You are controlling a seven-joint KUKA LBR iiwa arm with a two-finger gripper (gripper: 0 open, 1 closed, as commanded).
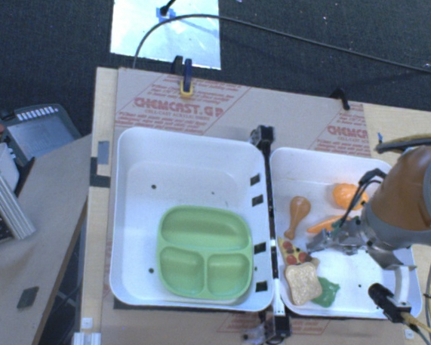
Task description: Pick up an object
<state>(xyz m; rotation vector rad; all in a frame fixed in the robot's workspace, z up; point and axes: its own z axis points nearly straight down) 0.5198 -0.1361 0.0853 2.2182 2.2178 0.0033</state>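
You are looking at the gripper (pixel 329 239) hanging over the thin orange plastic carrot (pixel 324 226) — light, stiff, slippery; grasp mid-length. Tool state: I cannot tell.

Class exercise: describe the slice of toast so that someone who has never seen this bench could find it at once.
Look in the right-hand bin of the two white bins, at its near-left corner. The slice of toast lies there, beside a green leafy piece and just below a pizza slice. It is the only pale tan, squarish, flat item.

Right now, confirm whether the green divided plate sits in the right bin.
No. The green divided plate lies in the left bin; the right bin holds the toy foods.
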